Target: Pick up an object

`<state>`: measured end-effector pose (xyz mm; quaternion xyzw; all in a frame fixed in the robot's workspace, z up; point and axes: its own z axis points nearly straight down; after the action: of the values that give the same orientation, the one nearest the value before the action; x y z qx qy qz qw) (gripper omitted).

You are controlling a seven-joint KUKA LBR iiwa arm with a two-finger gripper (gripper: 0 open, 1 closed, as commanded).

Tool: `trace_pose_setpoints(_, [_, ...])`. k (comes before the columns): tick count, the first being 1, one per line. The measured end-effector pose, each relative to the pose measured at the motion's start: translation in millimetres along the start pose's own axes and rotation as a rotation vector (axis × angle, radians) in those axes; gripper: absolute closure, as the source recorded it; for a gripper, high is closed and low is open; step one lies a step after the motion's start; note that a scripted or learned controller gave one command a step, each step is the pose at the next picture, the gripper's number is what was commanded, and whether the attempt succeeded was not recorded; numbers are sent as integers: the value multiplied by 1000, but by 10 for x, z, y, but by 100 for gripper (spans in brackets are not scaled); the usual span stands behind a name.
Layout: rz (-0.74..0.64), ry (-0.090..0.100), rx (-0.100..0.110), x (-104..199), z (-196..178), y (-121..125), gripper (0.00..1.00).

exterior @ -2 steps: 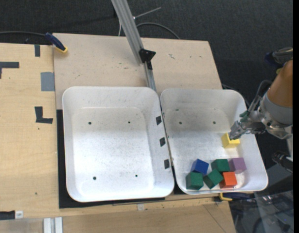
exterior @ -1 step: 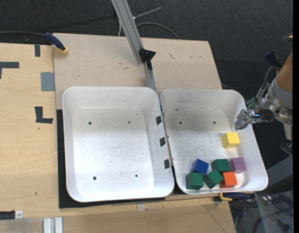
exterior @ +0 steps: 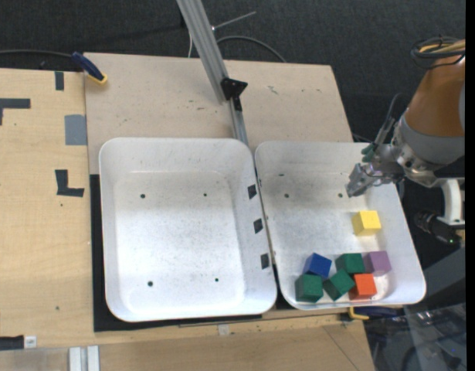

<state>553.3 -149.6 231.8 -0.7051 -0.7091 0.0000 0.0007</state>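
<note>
Blocks crowd the near corner of the right bin (exterior: 277, 207): two green blocks (exterior: 309, 287), a third green (exterior: 350, 263), a blue block (exterior: 318, 265), an orange block (exterior: 364, 285) and a purple block (exterior: 378, 262), most of them touching. A yellow block (exterior: 368, 222) lies apart from the cluster, farther up the bin floor. The claw (exterior: 361, 181) hangs over the bin's far right part, just beyond the yellow block and not touching it. Whether it is spread or clenched I cannot tell at this size; nothing visibly sits in it.

This looks like the approach step, with no pick made yet. The yellow block seems the likeliest target, being nearest and standing free. The next move would call for shifting toward the near side, centring over it, then descending.

The bin's right wall is close by the yellow block and could crowd a finger. The left bin (exterior: 113, 207) sits alongside on the bench (exterior: 160, 91). A metal strut (exterior: 202, 33) slants across the bench, well clear of the claw.
</note>
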Motion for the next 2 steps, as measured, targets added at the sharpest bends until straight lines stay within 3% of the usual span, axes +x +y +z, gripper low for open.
trace_pose_setpoints(2, [-1,0,0,1041,139,369,100])
